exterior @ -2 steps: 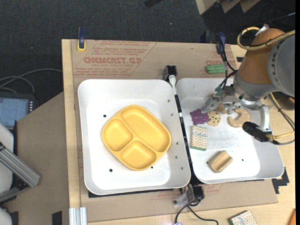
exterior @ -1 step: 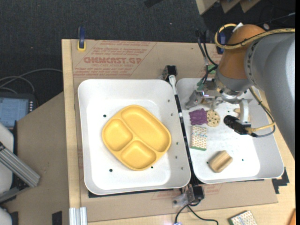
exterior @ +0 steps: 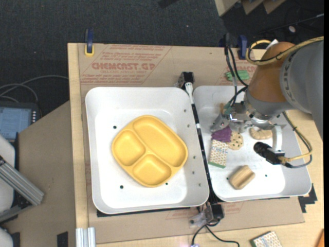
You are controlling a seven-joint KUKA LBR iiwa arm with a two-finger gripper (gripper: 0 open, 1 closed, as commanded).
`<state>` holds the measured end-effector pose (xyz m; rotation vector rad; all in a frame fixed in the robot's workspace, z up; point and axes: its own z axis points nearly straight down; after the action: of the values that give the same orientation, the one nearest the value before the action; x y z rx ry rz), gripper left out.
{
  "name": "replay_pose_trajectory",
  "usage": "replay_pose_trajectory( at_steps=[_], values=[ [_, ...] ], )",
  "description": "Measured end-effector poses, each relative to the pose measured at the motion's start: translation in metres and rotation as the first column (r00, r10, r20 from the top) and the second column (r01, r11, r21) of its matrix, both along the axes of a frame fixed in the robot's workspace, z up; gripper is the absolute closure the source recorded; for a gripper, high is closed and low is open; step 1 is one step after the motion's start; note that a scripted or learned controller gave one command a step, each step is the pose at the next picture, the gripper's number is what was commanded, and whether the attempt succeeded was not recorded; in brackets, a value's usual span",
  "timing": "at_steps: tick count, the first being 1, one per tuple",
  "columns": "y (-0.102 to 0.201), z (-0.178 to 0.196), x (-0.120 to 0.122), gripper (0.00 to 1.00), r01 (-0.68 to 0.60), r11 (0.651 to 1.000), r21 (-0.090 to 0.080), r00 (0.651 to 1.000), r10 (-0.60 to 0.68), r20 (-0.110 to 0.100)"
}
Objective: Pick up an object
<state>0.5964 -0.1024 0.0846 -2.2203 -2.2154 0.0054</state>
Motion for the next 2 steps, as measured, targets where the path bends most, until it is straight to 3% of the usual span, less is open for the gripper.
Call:
replay_pose_trajectory(
  at_steps=[1,2],
  values=[
    [-0.028,0.0,-0.008,0.0,0.001,1.0,-0.001,1.0,-0.001,0.002],
    [-0.026,0.011,-0.006,1.0,-0.001,1.0,-0.001,1.0,0.001,0.006]
  ],
)
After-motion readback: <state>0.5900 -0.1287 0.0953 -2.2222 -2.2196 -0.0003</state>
